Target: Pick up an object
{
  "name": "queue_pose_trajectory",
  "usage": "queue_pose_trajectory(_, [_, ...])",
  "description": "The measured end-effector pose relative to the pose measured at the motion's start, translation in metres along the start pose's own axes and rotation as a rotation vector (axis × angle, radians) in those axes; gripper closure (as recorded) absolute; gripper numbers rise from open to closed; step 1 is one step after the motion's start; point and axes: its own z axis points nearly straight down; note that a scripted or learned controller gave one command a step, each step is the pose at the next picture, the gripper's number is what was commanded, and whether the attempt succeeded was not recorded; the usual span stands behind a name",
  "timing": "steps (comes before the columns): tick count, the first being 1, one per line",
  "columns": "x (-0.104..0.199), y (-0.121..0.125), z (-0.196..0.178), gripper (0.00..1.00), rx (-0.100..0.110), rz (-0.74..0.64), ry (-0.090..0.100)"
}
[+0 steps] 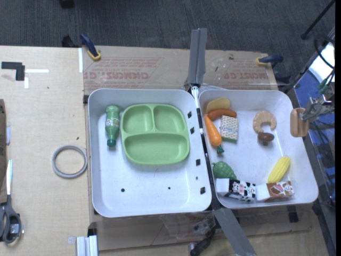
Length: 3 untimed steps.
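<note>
The right bin (298, 185) holds several toy foods. An orange carrot (213, 132) lies near its left wall, beside a red sausage (222, 113), a yellow piece (218, 104) and a patterned box (229, 128). A tan croissant (265, 120) and a brown mushroom (266, 138) sit further right. A yellow corn cob (279, 168), green broccoli (224, 170), a cow-patterned block (242, 189) and a brown packet (279, 189) lie along the front. In the left bin (149, 196) are a green divided plate (155, 133) and a green bottle (111, 125).
A tan clamp-like piece (297, 122) with metal parts sits on the right bin's right rim. Clamps (90, 47) (266, 60) hold the cardboard behind the bins. A tape ring (70, 160) and scissors (9, 220) lie on the bench at left.
</note>
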Motion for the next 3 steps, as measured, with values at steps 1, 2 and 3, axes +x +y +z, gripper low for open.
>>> queue_pose_trajectory(1, [0.0, 0.023, 0.027, 0.0, 0.0, 0.004, 0.0])
queue_pose_trajectory(2, [0.008, 0.033, 0.095, 0.0, 0.002, 0.269, 0.001])
queue_pose_trajectory(3, [0.027, 0.015, 0.101, 0.0, 0.001, 0.33, 0.001])
